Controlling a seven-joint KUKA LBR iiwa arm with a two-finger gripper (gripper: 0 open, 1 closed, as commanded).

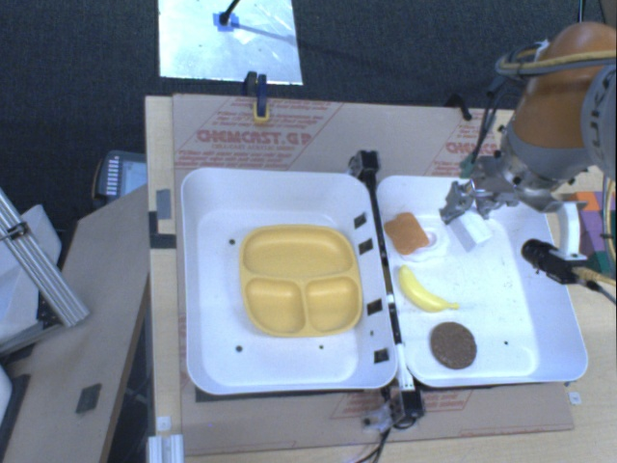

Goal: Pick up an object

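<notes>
gripper (469, 215) | over right bin (540, 355) | finger spread unclear | white block (473, 231) at tips, grasp unconfirmed

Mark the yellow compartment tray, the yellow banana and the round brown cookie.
yellow compartment tray (295, 280), camera view, central divider.
yellow banana (425, 291), camera view, mid-body.
round brown cookie (452, 344), camera view, centre of top face.

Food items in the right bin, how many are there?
3, all in the right bin: an orange piece near its upper left, a banana below it, a brown cookie lowest. The gripper may hide more.
</notes>
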